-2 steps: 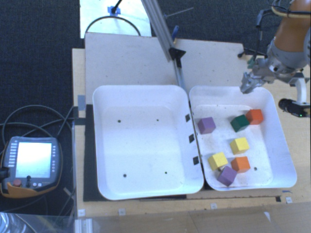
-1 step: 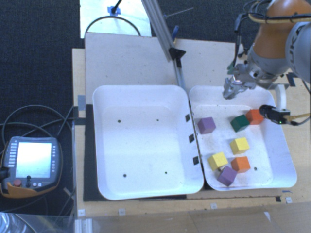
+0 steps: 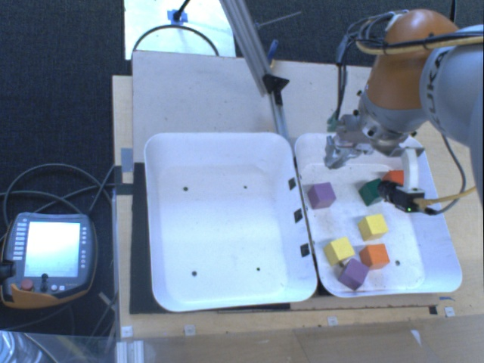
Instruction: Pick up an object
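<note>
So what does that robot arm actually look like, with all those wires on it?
The arm is smooth grey with a rounded orange band above the wrist. Dark cables loop over that band, and a thin yellowish one trails off beside it. At the end sits a small metallic grey pincer.

A teach pendant [image 3: 47,259] with cables lies on dark carpet [image 3: 60,66] left of the bench [image 3: 189,89]; a metal pole [image 3: 246,29] slants above.

Arm [image 3: 423,59] reaches in frm right, hand [image 3: 338,156] pointing down.
</note>
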Robot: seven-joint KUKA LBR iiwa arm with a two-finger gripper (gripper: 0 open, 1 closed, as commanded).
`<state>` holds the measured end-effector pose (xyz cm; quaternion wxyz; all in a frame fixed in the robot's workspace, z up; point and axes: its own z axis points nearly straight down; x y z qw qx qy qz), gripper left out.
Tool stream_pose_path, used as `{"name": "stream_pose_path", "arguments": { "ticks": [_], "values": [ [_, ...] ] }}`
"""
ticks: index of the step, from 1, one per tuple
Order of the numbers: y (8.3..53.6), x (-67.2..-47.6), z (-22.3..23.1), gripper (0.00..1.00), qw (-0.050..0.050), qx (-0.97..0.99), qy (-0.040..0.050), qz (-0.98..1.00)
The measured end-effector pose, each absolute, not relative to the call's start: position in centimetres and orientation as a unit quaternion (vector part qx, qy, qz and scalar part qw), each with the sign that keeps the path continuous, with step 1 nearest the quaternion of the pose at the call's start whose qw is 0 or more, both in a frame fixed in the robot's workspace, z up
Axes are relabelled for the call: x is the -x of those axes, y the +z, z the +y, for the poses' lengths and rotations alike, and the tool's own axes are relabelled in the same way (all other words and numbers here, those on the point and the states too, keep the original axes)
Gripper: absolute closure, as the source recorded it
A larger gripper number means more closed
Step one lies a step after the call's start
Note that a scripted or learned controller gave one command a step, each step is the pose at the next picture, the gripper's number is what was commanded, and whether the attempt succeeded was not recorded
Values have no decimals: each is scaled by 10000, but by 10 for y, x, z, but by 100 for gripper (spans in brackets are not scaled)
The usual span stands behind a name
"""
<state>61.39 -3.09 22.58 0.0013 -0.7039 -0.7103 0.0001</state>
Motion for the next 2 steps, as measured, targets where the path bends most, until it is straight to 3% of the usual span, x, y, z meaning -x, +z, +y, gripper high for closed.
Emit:
{"name": "stream_pose_path", "arguments": {
  "ticks": [2],
  "values": [
    [230, -573, 53, 100, 10, 7036, -9, -7106]
  ]
}}
